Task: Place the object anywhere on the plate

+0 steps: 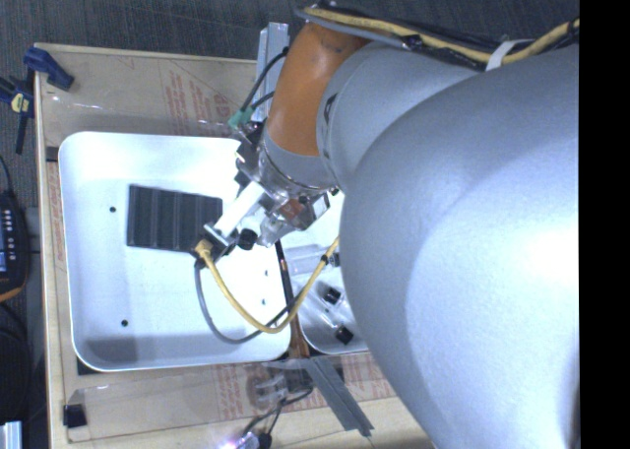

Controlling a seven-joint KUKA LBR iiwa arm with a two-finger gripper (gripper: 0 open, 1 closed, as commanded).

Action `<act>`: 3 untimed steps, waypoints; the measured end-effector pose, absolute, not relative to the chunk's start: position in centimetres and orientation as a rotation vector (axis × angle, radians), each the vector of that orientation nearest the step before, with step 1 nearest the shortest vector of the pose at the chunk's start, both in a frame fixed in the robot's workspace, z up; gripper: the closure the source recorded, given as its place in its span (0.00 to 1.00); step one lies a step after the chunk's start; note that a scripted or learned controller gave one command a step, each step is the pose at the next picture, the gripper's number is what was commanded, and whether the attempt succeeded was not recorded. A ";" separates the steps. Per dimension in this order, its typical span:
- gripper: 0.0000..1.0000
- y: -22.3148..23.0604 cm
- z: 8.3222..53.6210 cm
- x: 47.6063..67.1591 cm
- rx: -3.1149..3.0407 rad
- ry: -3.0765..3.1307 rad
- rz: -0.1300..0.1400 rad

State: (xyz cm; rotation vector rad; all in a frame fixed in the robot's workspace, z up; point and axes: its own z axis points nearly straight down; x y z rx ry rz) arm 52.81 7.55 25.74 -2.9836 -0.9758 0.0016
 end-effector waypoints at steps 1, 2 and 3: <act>1.00 14.2 15.8 47.5 -2.865 -1.282 0.011; 1.00 11.7 23.5 48.8 -3.097 -0.538 -0.001; 1.00 8.4 19.0 53.4 -3.060 -0.694 0.012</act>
